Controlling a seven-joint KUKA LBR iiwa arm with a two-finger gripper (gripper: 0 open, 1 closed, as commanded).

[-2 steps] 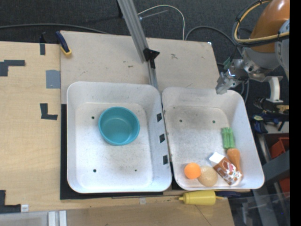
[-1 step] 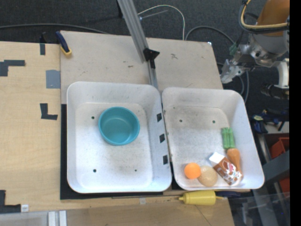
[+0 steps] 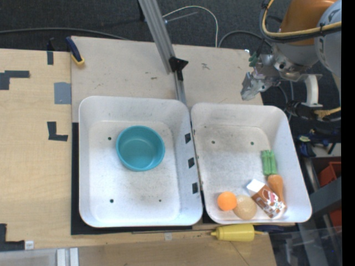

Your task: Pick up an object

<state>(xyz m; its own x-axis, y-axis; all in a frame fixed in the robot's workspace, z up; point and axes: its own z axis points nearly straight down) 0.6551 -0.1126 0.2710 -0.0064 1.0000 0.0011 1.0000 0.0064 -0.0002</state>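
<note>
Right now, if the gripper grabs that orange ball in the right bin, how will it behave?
The orange ball looks round and smooth, so it will probably roll or squirt out of a pinch. It sits beside a tan lump in the right bin, which may block it from rolling that way.

hand [image 3: 252,86] above right bin [image 3: 288,127] far rim; teal bowl [image 3: 140,148] in left bin [image 3: 89,148].

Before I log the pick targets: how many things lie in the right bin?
5, all in its near right corner: green piece, carrot, orange ball, tan round thing, red-and-white packet. They are crowded, so another may be hidden.
</note>
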